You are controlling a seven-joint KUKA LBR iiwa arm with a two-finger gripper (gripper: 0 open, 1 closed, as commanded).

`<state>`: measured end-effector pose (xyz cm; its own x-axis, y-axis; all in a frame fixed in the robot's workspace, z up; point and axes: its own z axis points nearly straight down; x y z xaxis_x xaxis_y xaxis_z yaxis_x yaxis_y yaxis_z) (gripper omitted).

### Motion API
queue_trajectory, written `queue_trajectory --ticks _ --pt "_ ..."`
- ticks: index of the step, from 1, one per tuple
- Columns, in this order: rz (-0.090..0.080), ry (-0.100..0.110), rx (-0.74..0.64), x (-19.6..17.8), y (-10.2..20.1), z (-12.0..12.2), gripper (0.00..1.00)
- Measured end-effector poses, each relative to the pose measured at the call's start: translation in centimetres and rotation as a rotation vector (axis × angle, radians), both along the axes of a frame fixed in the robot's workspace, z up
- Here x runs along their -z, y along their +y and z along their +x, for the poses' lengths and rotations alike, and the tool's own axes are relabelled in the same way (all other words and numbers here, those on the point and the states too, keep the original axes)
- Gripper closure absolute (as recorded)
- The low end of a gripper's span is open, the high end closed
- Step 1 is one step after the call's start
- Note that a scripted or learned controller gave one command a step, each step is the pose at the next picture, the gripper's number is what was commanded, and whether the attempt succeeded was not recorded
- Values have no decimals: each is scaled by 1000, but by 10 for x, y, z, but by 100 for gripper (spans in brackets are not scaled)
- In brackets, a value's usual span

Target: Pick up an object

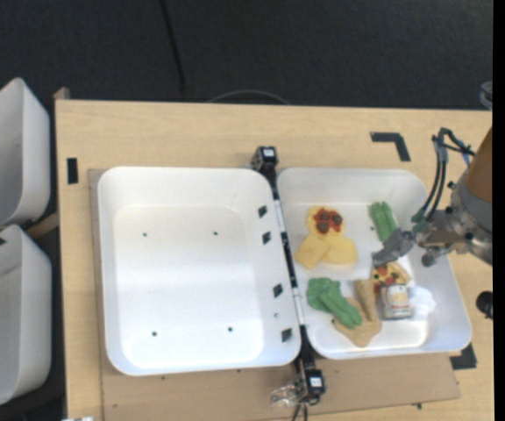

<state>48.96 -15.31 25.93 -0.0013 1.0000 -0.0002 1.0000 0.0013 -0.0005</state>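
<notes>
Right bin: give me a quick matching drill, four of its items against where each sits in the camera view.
Items:
1. green leafy piece
2. green pod
3. yellow pieces
4. small can

Places:
A. top of the right bin, near its far wall
B. left part of the bin, just under the red-topped piece
C. lower right, below the gripper
D. lower left, beside the divider between the bins

Pairs: 1-D, 2-A, 3-B, 4-C
</notes>
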Motion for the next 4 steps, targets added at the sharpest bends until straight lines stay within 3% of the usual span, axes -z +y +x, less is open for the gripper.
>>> queue_trajectory --ticks 1,2,3,4 --pt "2 2 3 152 9 3 0" --pt "0 -4 12 136 8 4 100" --pt "-3 -12 -4 156 55 41 100" --pt "-1 -23 -9 49 104 171 100"
